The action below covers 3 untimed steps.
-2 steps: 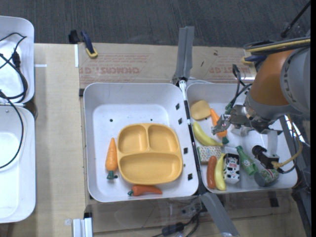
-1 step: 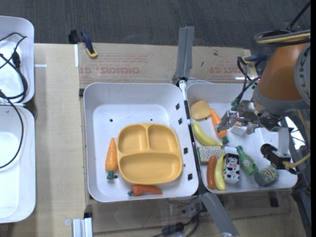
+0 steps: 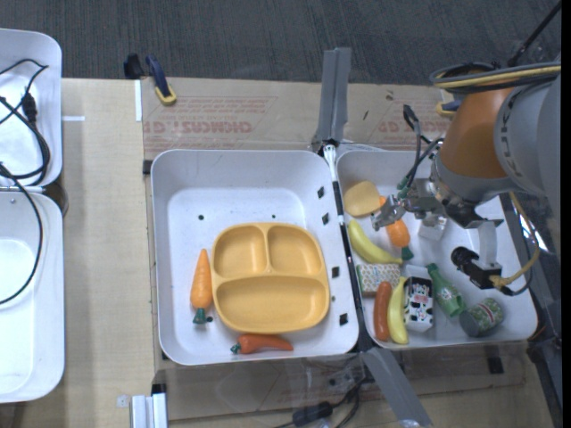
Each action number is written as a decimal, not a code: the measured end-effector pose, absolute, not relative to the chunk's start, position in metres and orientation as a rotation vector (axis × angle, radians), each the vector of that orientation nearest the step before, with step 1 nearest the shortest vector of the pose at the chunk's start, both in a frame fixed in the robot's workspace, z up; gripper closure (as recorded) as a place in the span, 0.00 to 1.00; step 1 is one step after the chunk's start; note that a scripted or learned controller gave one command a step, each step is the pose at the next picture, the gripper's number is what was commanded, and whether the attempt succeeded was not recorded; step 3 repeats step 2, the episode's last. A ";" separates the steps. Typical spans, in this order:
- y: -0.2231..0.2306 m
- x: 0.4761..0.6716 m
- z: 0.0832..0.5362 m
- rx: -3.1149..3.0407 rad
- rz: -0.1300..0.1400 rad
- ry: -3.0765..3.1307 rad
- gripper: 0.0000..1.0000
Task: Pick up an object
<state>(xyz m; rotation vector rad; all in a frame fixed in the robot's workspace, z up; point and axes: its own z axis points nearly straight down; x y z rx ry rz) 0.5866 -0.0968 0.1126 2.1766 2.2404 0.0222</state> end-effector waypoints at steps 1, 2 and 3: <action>-0.098 0.579 0.111 2.193 -0.004 2.249 1.00; -0.049 0.612 0.237 2.255 -0.004 2.186 1.00; -0.049 0.612 0.237 2.255 -0.004 2.186 1.00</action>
